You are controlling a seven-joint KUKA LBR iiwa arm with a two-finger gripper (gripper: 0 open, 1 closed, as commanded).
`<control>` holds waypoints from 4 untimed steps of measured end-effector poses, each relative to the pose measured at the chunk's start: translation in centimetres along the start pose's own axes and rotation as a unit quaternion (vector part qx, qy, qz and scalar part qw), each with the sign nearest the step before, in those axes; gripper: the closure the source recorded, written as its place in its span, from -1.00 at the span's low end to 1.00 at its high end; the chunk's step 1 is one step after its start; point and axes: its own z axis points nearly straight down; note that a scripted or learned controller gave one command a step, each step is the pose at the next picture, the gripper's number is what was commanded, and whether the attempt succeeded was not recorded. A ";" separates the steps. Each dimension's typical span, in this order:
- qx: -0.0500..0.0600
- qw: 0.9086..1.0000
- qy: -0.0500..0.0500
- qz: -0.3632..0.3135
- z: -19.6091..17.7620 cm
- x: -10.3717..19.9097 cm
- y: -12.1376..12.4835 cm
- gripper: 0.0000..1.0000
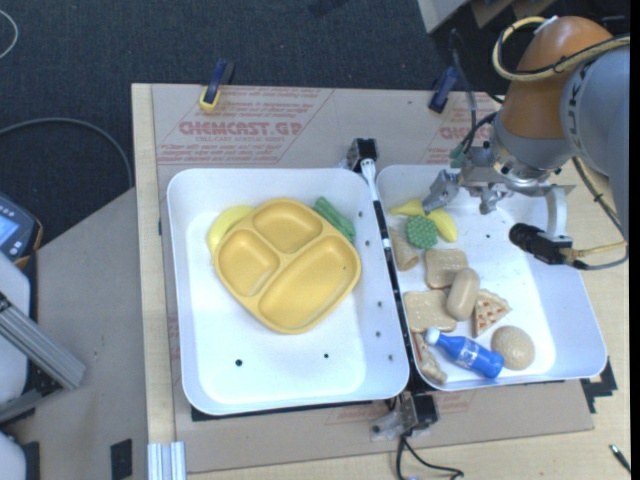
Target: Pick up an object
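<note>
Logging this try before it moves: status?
Gripper above right bin's far end, nothing seen between fingers. Toy foods heaped below, blue bottle nearest. Yellow tray in left bin.

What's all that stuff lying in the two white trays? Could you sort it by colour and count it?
Yellow: 3, divided plate, piece behind it, banana
Green: 2, leafy piece, bumpy piece
Tan bread-like pieces: about 6
Pizza slice: 1
Blue bottle: 1
Total: about 13

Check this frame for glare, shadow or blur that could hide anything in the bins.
Camera view: lighting even, white plastic bins bright but not blown out; soft shadow under the yellow divided plastic tray; small toy food pieces slightly soft; the grey gripper looks mildly blurred.
</note>
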 end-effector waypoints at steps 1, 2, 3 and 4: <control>-0.008 1.000 0.002 0.000 4.7 0.2 0.4 -1.00; -0.001 1.000 0.000 -0.001 4.0 0.1 0.0 1.00; -0.008 1.000 -0.002 0.000 -2.4 -0.4 0.4 1.00; -0.009 1.000 -0.002 -0.001 -8.9 -0.4 0.9 1.00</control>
